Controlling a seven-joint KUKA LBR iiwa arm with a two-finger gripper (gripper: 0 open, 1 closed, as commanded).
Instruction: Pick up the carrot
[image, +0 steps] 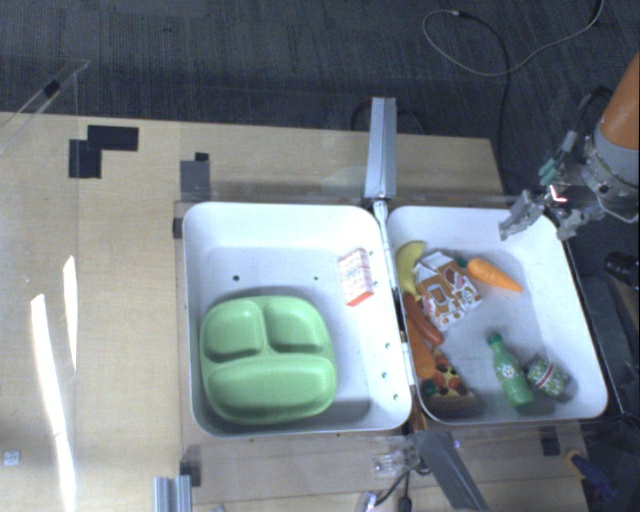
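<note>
Two white bins side by side on the desk. In the right bin (585, 330), toward its far side: carrot (493, 273), on its side, green end against a small printed carton (447, 290), tip toward the bin's right wall. Open floor in front of the carrot and to its right; crowding on the left alone. Beyond the carton, a banana (408, 262) along the dividing wall. Nearer the camera, well apart from the carrot, a green bottle (510, 370) and a can (548, 377).

Pincer (540, 225) above the far right corner of that bin, up and to the right of the carrot, not touching it — prongs spread, nothing between them.

Likely trouble from here:

- Closing across the length instead of the width: too long a span, so a slip off the tapered tip.
- Coming down too far left: a prong onto the carton, or carton and carrot pinched together and both dragged.
- Grabbing near the thin tip: a smooth cone, apt to squirt out sideways under pressure or tilt and drop on the lift.
- Stopping short of the floor: prongs closing over the rounded top and sliding off.
- Descending off-centre — a nudge, a roll toward the wall, and an empty close.

Safest bet, by the look of it: square across the thick middle, clear of the carton.
</note>
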